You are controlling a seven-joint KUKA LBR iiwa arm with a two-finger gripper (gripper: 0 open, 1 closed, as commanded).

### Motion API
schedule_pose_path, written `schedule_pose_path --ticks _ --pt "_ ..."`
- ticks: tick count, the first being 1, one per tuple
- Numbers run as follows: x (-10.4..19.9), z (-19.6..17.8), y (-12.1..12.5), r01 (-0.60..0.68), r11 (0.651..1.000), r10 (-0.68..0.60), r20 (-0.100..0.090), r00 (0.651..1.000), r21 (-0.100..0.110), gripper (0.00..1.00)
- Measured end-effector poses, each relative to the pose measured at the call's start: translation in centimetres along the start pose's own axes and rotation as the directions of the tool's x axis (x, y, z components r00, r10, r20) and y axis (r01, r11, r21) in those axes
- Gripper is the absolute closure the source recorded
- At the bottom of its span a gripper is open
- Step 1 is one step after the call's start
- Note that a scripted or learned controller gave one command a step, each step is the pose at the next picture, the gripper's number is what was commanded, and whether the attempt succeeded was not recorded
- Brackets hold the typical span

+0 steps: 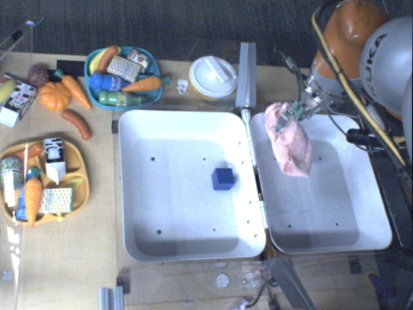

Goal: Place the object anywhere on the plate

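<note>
As the gripper (298, 110) hangs over the right bin (361, 192), a pink cloth (289, 144) droops from its pinched fingers; soft, light and limp, it seems best held by its bunched top; a blue cube (223, 178) lies well left.

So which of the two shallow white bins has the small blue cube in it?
The left white bin: the small blue cube sits on its floor. The right white bin has the pink cloth over it instead.

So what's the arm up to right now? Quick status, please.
Gripper over the right bin, a pink cloth dangling from it. Blue cube sits alone in the left bin. Nothing blocking the cloth.
</note>
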State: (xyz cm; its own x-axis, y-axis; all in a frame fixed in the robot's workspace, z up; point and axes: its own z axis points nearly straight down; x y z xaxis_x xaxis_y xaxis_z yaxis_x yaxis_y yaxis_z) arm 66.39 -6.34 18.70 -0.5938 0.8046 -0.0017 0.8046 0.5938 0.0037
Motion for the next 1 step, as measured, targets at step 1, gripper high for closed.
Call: schedule_pose_path --ticks 1 --pt "0.04 -3.85 0.26 0.005 1.000 -0.005 0.002 1.000 -0.001 1.00"
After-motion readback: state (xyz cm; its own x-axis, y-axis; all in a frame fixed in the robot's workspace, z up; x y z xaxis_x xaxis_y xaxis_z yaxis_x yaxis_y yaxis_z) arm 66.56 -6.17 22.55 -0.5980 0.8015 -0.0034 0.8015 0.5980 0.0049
